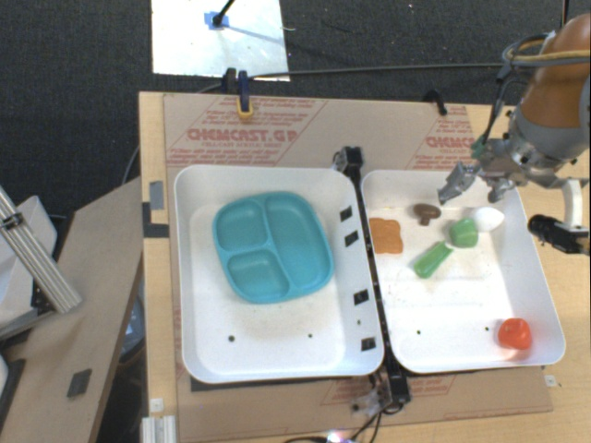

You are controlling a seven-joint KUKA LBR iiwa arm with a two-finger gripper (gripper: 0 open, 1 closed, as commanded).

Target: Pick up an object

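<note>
My gripper hangs over the far part of the right bin, its two fingers spread open with nothing between them. Just below it lie a small brown piece, a white egg-shaped thing and a green rounded piece. A longer green piece lies nearer the bin's middle. Close to the left wall sits a flat orange piece. In the near right corner rests a red-orange ball-like thing.
The left bin holds a teal divided plate. A black-clipped divider runs between the two bins. A white sheet lies on the dark floor behind the bench.
</note>
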